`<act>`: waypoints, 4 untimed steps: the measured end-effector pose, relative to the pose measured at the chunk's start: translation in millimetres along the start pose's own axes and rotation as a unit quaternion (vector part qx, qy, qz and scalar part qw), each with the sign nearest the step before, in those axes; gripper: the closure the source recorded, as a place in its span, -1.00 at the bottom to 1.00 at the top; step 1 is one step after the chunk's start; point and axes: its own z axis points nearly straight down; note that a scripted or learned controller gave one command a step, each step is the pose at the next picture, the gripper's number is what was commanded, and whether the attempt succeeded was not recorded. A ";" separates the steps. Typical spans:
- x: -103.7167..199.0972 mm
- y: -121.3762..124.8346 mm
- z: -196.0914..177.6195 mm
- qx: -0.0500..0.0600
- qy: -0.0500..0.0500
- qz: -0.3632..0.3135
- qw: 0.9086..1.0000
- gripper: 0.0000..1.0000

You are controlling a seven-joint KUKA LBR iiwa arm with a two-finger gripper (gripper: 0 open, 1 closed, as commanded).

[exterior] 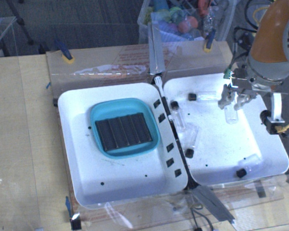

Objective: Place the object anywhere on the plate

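Pincer (231, 100) above right bin (271, 161); one plate (97, 114).

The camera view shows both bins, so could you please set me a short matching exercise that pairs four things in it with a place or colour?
Things:
1. plate
2. dark ribbed slab
3. tool
4. orange band

Places or colours:
A. on the arm, above the wrist
B. lying on the plate
C. teal, in the left bin
D. over the right bin, near its far edge

Pairs: 1-C, 2-B, 3-D, 4-A
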 end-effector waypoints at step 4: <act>-83.0 82.4 -41.3 -0.002 0.000 -0.030 1.000 -1.00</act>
